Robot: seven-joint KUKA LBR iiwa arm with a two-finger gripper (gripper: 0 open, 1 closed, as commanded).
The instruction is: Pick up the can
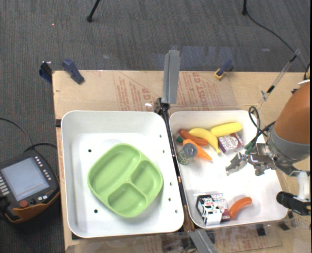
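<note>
Currently, hand over right bin, well apart from can.

Robot lab: teach pendant, tripod legs, clamped bench.

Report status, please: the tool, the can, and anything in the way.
Tool over right bin, right of can, nothing held. Can at bin's left side, not picked. Carrot touches can; banana close behind.
</note>
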